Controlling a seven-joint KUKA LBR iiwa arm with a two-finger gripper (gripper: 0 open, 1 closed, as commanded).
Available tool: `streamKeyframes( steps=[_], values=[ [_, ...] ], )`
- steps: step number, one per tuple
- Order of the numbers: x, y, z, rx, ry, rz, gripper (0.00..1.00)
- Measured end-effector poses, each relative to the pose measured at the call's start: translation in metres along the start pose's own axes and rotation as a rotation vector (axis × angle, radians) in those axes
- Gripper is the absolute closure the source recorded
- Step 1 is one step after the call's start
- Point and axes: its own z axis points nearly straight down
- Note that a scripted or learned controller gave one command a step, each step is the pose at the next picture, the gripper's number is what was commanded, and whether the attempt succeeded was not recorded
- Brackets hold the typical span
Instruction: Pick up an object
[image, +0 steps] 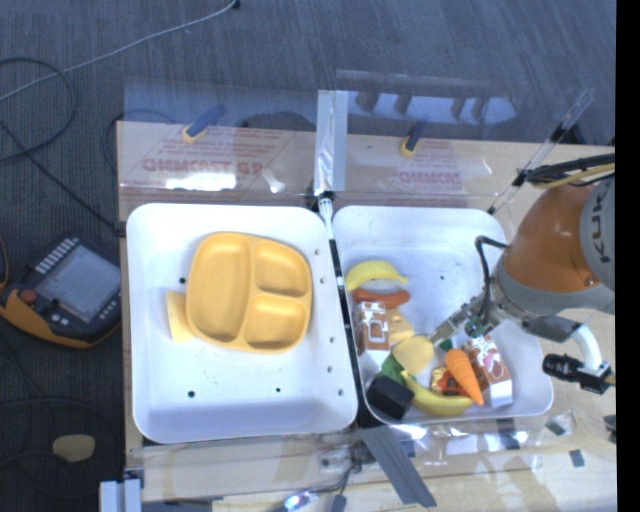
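Note:
The right bin (430, 235) holds a heap of toy food. A yellow banana (375, 272) lies over a red sausage (386, 297), with a brown-and-white carton (373, 326) below them. Toward the front sit a pale lemon (413, 353), an orange carrot (462, 372), a second banana (441, 403), a red-and-white box (493, 370) and a black block (392, 398). My gripper (470, 323) hangs low in the right bin, just above the carrot and the red-and-white box. The grey wrist and orange band (550, 250) hide its upper part.
In the left bin (160, 400) lie a yellow divided plate (248, 290) and a flat yellow piece (177, 315) at the plate's left side. A black pendant (70, 285) rests on the floor at the far left. Clear panels stand behind the bins.

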Motion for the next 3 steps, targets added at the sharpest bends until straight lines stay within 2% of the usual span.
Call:
streamKeyframes(
  steps=[1, 2, 3],
  values=[
    [0.083, 0.103, -0.082, 0.018, 0.014, 0.201, 1.0],
    [0.085, 0.144, -0.116, 0.022, 0.009, 0.446, 1.0],
    [0.032, 0.099, -0.194, 0.019, 0.009, 0.319, 1.0]
  ],
)
